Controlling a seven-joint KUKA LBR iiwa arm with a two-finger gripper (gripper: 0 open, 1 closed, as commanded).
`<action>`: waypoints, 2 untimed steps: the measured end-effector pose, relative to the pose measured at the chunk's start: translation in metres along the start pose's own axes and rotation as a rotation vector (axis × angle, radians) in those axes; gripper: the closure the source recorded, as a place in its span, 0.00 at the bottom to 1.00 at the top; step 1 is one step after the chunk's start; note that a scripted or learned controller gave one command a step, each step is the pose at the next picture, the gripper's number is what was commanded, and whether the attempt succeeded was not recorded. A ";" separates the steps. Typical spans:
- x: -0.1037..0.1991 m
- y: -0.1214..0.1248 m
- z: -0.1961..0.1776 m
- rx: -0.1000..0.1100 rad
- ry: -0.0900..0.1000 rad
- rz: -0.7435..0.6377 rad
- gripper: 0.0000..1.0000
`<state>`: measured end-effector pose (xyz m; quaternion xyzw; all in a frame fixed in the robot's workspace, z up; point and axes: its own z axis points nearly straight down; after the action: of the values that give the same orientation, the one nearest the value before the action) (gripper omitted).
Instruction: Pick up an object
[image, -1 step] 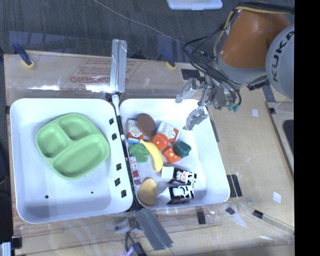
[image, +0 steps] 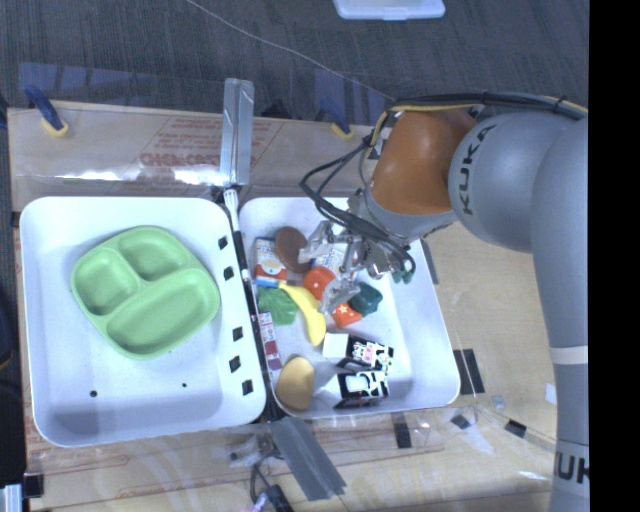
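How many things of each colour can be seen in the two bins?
Green: 3 (plate, small piece, dark piece)
Yellow: 1 (banana)
Orange-red: 2 (ball, piece)
Brown: 1 (lump)
Tan: 1 (shell)
Black-and-white: 2 (cows)
Total: 10

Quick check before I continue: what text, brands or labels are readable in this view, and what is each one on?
"KUKA" on the grey arm near the orange band.
"KU", cut off by the frame edge, on the arm's lower link.
Red print on the clear sheet behind the bins: too blurred to read.
Small package in the right bin: print too small to read.
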<state>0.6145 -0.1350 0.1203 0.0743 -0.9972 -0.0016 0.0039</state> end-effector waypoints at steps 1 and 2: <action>-0.004 0.038 0.020 0.011 -0.022 -0.113 0.00; -0.008 0.040 0.007 0.013 -0.035 -0.120 1.00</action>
<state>0.6165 -0.0945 0.1133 0.1339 -0.9909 0.0036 -0.0142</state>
